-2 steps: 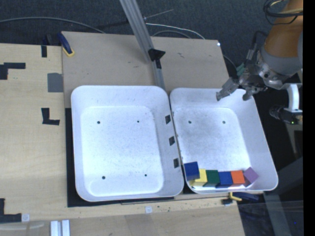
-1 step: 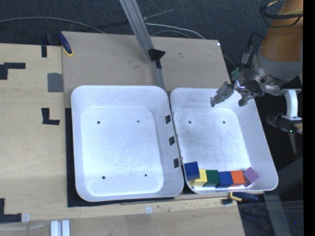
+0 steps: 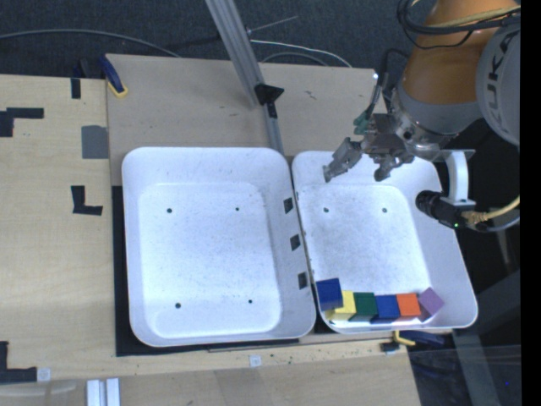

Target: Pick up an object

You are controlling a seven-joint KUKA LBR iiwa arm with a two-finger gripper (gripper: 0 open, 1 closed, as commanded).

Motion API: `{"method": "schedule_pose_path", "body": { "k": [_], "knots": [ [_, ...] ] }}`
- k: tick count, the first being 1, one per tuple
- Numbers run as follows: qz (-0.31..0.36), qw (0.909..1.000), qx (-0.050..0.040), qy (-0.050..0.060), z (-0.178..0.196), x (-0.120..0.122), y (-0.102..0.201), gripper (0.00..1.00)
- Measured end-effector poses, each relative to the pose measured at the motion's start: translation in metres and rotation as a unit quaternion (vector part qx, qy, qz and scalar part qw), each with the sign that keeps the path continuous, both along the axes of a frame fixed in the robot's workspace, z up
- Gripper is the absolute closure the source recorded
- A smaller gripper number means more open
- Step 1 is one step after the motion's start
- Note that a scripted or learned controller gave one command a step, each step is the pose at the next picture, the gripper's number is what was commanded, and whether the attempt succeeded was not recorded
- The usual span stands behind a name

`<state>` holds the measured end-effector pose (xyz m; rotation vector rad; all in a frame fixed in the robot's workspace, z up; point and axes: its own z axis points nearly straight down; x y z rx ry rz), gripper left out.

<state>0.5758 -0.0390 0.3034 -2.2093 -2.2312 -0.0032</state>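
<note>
We see the claw [image 3: 358,164] hanging over the right bin [image 3: 439,227], at about twelve o'clock along that bin's far rim, its two fingers spread apart with nothing between them. The orange band [image 3: 461,24] of the arm sits at roughly one o'clock from it.

The things we could pick are all crowded along the near wall of the right bin, at about six o'clock from the claw and well apart from it. A blue block [image 3: 329,292] stands at the left end, touching a yellow block [image 3: 344,304]; then come a green block [image 3: 364,304], a second blue block [image 3: 387,307], an orange block [image 3: 408,305] and a purple block [image 3: 430,300] at the right end, each touching its neighbour. The left bin [image 3: 135,227] lies at nine o'clock from the right one, on the tabletop [image 3: 186,100].

We judge these blocks to be light, stiff and unlikely to break, with smooth flat faces that may slip under a loose pinch. Because they are packed in a row against the wall, fingers have little room between them. We would go for the purple block or the first blue block, since an end piece offers one free side, and we would close across two opposite flat faces.
</note>
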Motion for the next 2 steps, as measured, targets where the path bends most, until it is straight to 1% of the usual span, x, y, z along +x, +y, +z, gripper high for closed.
{"method": "schedule_pose_path", "body": {
  "k": [1, 2],
  "knots": [
    [-0.001, 1.0000, -0.0003, 0.002, -0.004, -0.027, 0.067, 0.00],
    [-0.003, 1.0000, -0.0007, 0.001, 0.007, -0.054, 0.077, 0.00]
  ]
}}
